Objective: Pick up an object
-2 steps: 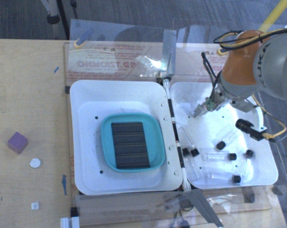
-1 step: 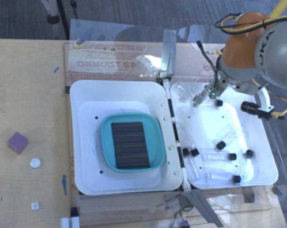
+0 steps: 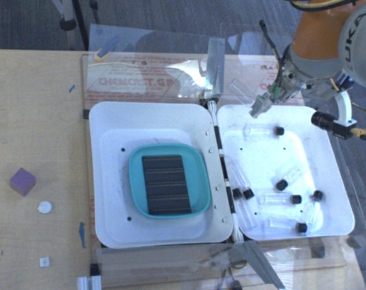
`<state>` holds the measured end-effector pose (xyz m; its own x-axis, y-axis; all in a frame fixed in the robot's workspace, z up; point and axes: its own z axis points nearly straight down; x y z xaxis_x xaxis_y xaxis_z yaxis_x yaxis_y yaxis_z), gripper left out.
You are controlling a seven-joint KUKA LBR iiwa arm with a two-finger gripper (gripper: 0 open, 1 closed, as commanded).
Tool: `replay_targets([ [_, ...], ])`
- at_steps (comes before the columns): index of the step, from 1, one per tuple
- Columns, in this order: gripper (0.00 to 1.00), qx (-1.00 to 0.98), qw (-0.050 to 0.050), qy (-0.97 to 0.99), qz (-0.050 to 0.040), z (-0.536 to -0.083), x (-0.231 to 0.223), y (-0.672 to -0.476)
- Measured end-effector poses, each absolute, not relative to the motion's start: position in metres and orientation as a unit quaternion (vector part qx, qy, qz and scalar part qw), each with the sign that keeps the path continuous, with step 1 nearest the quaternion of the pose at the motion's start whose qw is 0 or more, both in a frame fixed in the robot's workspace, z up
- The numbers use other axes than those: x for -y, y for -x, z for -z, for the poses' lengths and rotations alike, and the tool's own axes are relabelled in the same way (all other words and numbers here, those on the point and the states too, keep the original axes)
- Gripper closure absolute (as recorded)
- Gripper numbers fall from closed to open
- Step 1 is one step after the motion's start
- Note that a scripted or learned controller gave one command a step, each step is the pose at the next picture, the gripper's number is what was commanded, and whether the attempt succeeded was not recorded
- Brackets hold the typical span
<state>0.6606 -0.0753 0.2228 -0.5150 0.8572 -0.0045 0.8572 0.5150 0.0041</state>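
Several clear vials with black caps lie in the right bin (image 3: 334, 162). One vial (image 3: 264, 130) lies near the bin's back, its cap (image 3: 279, 130) pointing right. Others cluster toward the front, such as a vial (image 3: 290, 177) at mid-right and a vial (image 3: 285, 225) at the front edge. My gripper (image 3: 260, 106) hangs over the bin's back left corner, just above and left of the back vial. Nothing shows between its tips. The arm's orange band (image 3: 325, 11) is at the top right.
The left bin (image 3: 110, 138) holds a teal dish (image 3: 137, 168) with a dark ribbed block (image 3: 166, 185) in it. A purple cube (image 3: 22, 181) and a small white disc (image 3: 45, 208) lie on the bench at the left. A clear plastic sheet (image 3: 146, 80) lies behind the bins.
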Motion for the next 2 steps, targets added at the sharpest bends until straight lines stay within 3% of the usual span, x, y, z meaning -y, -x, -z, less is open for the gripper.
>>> replay_targets([
  [1,1.0,-0.767,0.002,-0.642,-0.0006,-0.23,0.082,-0.667],
  [2,1.0,-0.752,0.002,-0.659,-0.0007,-0.244,0.055,-0.667],
])
